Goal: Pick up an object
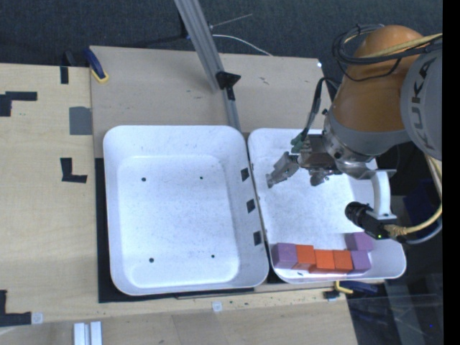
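Note:
My gripper (298, 174) hangs over the upper middle of the right bin (287, 214), its two fingers spread apart with nothing between them. A row of blocks lies along the near edge of that bin: a purple block (286, 254) on the left, an orange block (306, 256) and another orange block (333, 261) beside it, then purple blocks (359, 251) at the right end. The gripper stands well above and behind these blocks, touching none of them.
The left bin (176, 207) lies beside the right one, with small black clips along the shared rim. A slanted metal pole (205, 42) rises behind the bins. The arm's orange and grey body (377, 85) overhangs the right bin's far corner.

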### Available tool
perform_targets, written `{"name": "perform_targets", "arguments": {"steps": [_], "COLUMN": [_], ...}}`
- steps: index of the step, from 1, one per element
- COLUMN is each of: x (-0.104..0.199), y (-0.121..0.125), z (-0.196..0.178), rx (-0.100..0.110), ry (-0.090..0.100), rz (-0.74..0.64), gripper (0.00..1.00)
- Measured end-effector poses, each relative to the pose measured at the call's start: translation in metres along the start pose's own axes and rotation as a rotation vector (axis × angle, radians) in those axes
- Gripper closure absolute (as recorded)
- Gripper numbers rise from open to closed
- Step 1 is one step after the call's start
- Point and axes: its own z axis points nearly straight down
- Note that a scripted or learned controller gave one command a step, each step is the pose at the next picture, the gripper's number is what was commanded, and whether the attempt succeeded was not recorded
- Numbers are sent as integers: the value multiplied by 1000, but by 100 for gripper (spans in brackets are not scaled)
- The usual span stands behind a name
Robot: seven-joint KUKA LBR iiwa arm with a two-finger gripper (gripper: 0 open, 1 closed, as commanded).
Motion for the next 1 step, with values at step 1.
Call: {"name": "perform_targets", "arguments": {"steps": [1], "x": [78], "y": [47], "z": [96], "rx": [12], "ry": [-2], "rz": [4], "gripper": [0]}}
